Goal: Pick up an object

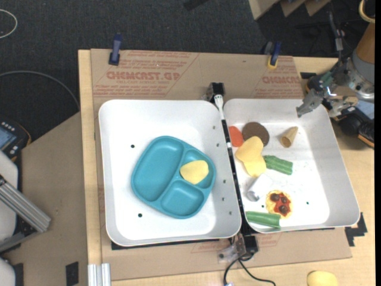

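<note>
**Over the right bin's far corner, your tool waits with nothing in it**

Over the far right corner of the right bin [333, 159] your tool [309, 102] hangs above the rim, and nothing sits between its fingers. Whether they are spread or closed you cannot tell from this slant, so treat that as unknown.

Every candidate lies loose on the right bin's floor, crowded toward its left wall, which is probably why the arm is parked at the open far corner, apart from the clutter. A brown disc [256, 131] touches the far end of a yellow lumpy piece [250, 155], with a red piece [236, 136] just left of them. A tan cone [289, 136] lies by itself, nearest the tool and likely the easiest pick. A green piece [278, 164] lies just right of the yellow one; a small pizza [279, 202] and a second green piece [262, 218] lie near the front edge.

The left bin [119, 130] holds a teal divided plate [169, 176] with a yellow lemon-like piece [194, 171] in one compartment.

The arm [357, 70] reaches in from the far right, wrist angled down and leftward toward the bin.
</note>
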